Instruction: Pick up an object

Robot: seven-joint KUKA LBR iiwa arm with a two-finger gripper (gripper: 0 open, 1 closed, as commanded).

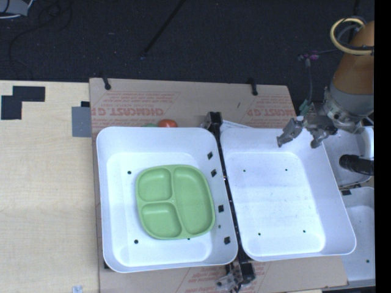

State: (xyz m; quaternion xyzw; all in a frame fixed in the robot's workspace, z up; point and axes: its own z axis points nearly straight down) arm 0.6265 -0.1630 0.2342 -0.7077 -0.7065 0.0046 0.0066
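Green divided plate (175, 201) lies flat in left bin (113, 157), only obvious pick target. Gripper (301, 134) hangs over right bin's far rim, well apart from plate, fingers spread, pinching nothing, ready for reach.

Two white bins sit side by side on a cardboard sheet (183, 105): left bin (116, 163), right bin (330, 224). Black cables (165, 23) cross the dark floor beyond.
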